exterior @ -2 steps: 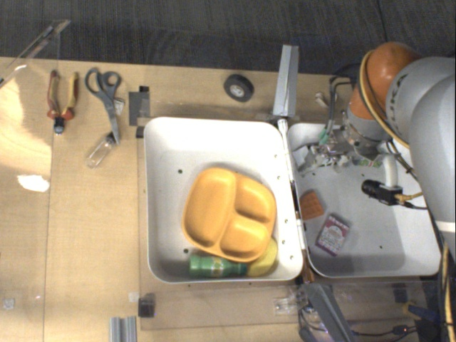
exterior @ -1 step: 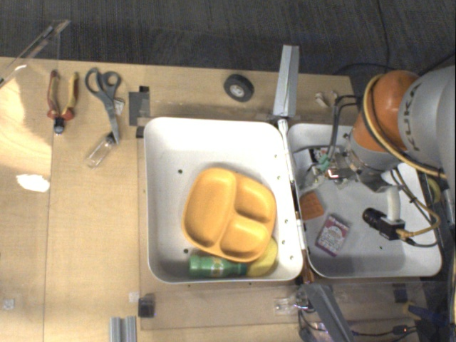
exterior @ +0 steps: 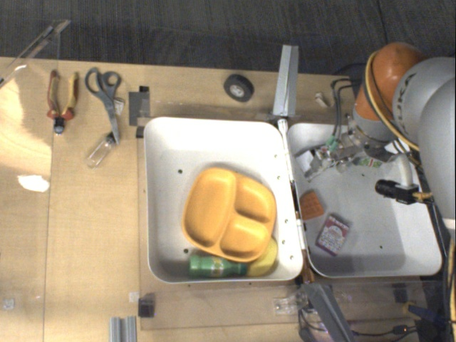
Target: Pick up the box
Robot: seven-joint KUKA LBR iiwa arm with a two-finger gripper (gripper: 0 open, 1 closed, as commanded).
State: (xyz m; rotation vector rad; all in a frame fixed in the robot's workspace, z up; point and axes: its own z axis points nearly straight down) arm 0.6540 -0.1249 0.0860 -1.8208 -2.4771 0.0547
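Box (exterior: 333, 234) lies flat in the right bin (exterior: 399, 262), near its front-left corner, beside an orange card (exterior: 311, 205). Gripper (exterior: 322, 158) sits over the bin's back-left corner, apart from the box; fingers' state cannot be told. Left bin (exterior: 164, 191) holds a yellow tray (exterior: 229, 212)

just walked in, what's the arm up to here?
The KUKA arm reaches in from the right over the right bin, its gripper near the bin's upper left corner. The small box lies flat on the bin floor toward the near side, apart from the gripper, with a small orange item beside it. Nothing looks picked up yet. The left bin holds a yellow divided tray lying over a green can.
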